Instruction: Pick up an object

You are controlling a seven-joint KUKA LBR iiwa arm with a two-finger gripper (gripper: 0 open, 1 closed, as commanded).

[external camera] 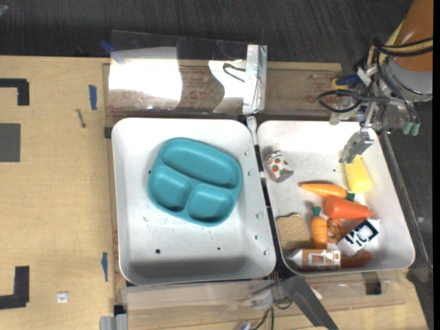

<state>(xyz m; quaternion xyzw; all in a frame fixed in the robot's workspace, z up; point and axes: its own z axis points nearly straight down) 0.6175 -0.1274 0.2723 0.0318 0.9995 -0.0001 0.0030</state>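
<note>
My gripper point(357, 146) hangs over the back right of the right bin point(309, 139), just above a yellow block point(358, 176) and not visibly holding anything. Below the block lie a thin orange carrot point(322, 189) and a thicker orange carrot point(349, 209). A small carrot point(318, 230) and a slice of bread point(292, 229) sit near the bin's front. A small white item with red and green marks point(277, 166) rests by the left wall.
A teal divided plate point(195, 179) lies in the left bin point(137, 246). Along the right bin's front are a brown-and-white bottle point(315, 258) and a black-and-white item point(362, 234). Clear plastic sheeting point(185, 81) stands behind the bins.
</note>
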